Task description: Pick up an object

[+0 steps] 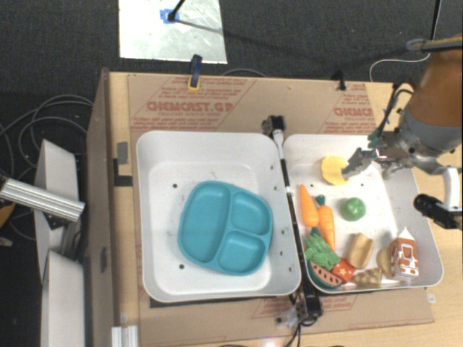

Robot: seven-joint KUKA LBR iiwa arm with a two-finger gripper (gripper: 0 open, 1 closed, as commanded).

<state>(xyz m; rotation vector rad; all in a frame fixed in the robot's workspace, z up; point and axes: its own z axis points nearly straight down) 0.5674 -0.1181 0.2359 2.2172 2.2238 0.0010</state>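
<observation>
A robotics lab — cardboard-lined bench (217, 103), loose cables (43, 121), dark carpet.

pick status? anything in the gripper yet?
Done: the arm has reached over the right bin. In hand: nothing visible; the gripper sits beside the yellow piece, with no object seen between its fingers. Left: grasp and lift. The carrots and green ball lie on the bin floor.
</observation>
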